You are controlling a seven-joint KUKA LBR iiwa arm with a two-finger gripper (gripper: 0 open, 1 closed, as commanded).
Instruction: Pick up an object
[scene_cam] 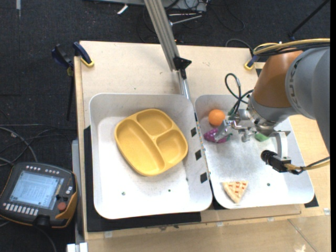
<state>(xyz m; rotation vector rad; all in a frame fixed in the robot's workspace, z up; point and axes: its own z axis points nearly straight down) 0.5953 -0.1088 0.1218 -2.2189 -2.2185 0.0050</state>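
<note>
Grey arm (294, 83) w/ orange band reaches in from 3 o'clock; gripper (236, 126) sits low over the right bin (294, 188), just beside a purple thing (215, 136) and an orange ball (216, 117) at its 10 o'clock. Jaws: can't tell if apart or together. Green bit (261, 136) peeks out beside the wrist. Waffle piece (235, 190) lies near the bin's 6 o'clock. Yellow divided plate (151, 140) in left bin (105, 193).

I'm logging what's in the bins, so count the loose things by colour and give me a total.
Yellow: 1, the divided plate in the left bin.
Orange: 1, the ball.
Purple: 1, a small item beside the gripper.
Green: 1, a piece partly hidden by the arm.
Tan: 1, the pizza slice.
Total: 5
</note>
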